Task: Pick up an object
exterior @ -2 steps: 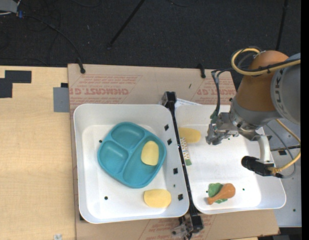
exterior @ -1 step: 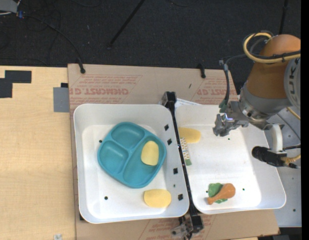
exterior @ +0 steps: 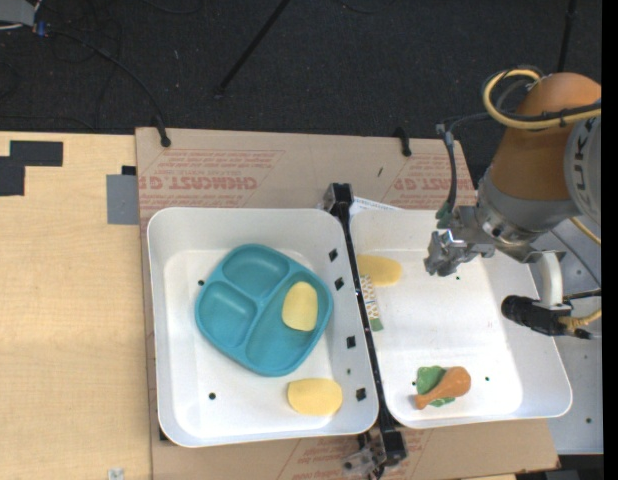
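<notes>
My gripper hangs over the upper part of the right bin, a short way right of a yellow piece lying by the divider. An orange carrot with green leaves lies near the bin's front. In the left bin a teal divided plate carries a yellow piece, and another yellow piece rests in front of the plate. Nothing shows between the gripper's fingers.
A black divider bar runs between the two bins. A black cable end juts over the right bin's right rim. Cardboard lies under both bins, with wooden bench to the left.
</notes>
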`<state>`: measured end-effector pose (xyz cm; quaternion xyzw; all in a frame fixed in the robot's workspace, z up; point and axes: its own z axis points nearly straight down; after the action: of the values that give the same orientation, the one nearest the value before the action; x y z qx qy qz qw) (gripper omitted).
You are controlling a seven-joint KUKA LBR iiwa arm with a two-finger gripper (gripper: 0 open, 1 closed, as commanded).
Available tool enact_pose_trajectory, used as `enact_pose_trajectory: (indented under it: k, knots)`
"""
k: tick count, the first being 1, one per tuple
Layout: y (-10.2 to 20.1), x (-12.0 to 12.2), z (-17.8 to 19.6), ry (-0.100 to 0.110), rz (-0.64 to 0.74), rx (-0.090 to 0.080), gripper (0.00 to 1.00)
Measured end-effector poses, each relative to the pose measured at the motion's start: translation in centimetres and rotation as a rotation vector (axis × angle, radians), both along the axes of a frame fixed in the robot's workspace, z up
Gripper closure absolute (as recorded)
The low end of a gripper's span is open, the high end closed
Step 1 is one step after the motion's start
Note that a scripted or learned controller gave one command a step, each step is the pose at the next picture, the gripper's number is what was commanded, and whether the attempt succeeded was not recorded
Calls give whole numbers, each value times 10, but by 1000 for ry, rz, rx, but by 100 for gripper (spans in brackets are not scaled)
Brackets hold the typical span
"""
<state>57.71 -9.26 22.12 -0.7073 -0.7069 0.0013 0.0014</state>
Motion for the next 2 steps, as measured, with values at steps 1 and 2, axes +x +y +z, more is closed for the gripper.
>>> enact_pose_trajectory:
  k: [1,2]
  knots:
    - [60,9,-2,-1,5,2,100]
    - [107,8,7,-1,5,2,100]
